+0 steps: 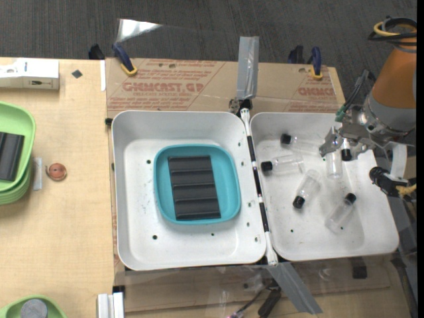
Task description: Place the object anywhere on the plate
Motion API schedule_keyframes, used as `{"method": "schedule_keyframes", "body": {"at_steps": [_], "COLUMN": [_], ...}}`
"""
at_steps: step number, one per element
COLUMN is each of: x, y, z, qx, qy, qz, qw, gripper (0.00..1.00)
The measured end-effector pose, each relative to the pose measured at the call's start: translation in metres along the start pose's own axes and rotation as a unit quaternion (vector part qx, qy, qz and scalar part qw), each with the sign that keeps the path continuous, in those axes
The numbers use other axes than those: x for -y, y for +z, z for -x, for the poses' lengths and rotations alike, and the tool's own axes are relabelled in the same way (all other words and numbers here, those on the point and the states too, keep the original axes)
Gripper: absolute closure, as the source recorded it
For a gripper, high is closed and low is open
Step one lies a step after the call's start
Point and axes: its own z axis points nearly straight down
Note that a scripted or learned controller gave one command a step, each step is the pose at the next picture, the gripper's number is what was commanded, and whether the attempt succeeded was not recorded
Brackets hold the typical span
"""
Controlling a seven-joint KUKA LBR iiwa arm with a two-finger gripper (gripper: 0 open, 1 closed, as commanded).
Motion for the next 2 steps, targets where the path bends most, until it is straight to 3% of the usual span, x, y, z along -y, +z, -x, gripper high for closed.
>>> {"method": "schedule_keyframes", "body": {"at_steps": [1,2], "x": [0.048,0.078], "y": [-0.039,-0.01], "z": [-0.112,-0.163], "qx": [0.0,0.0], "qy": [-0.022,-0.087], "qz": [0.0,0.0], "qw": [0.9998,0.9962], "gripper": [1.0,1.0]}}
